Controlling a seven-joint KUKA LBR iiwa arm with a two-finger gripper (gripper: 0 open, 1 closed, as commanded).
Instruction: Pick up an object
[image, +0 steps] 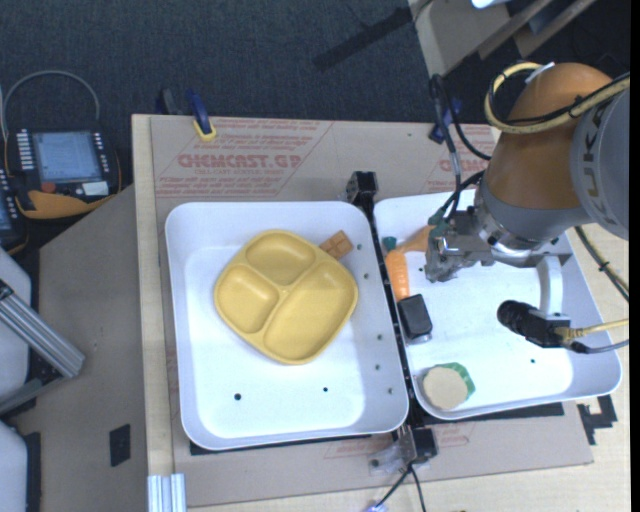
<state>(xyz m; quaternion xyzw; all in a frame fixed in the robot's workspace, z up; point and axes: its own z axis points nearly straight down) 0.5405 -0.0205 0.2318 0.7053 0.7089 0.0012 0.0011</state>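
The orange carrot-like object (398, 272) lies in the right bin (590, 375), by its left wall, partly hidden under the gripper (443, 262); whether the gripper is open or closed, I cannot tell. Below the orange object lie a black block (414, 316) and a round tan piece (446, 387). The left bin (190, 300) holds a yellow divided plate (286, 296), with a small brown block (336, 244) half hidden behind it. Both bins stand on cardboard (150, 200).
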